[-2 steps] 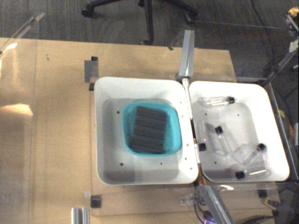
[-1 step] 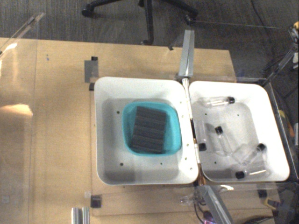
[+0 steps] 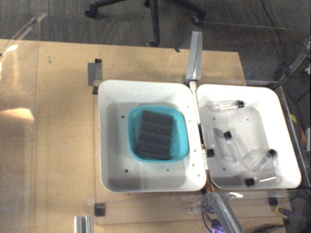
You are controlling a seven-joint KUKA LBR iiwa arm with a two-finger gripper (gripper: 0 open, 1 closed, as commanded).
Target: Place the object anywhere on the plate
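Overhead view of the wooden worktop (image 3: 48, 144) with its two shallow white bins side by side. The teal plate (image 3: 181, 139), square with rounded corners, serves as the landmark for all places given here.

The plate lies flat near the middle of the left bin (image 3: 109, 144), with bare bin floor on every side of it. The object (image 3: 155, 135), a dark grey ribbed block, lies flat on the plate. It sits inside the plate's rim and is turned slightly askew to the plate's edges. Teal shows all around it, widest on the side towards the right bin.

The right bin (image 3: 286, 149) stands just beside the plate's bin, their inner walls touching. It holds several clear vials with black caps. One vial (image 3: 226, 104) lies near that bin's far wall. A second vial (image 3: 228, 141) lies nearer the plate, about level with it. A third vial (image 3: 261, 160) rests in the corner farthest from the plate. How many more clear vials lie there cannot be told.

A grey metal bar (image 3: 195, 55) runs away from the seam between the bins, beyond the plate. The base of an office chair (image 3: 154, 8) stands on the carpet beyond the worktop.

The state of the tool cannot be told from this view, nor can the pose of the arm.
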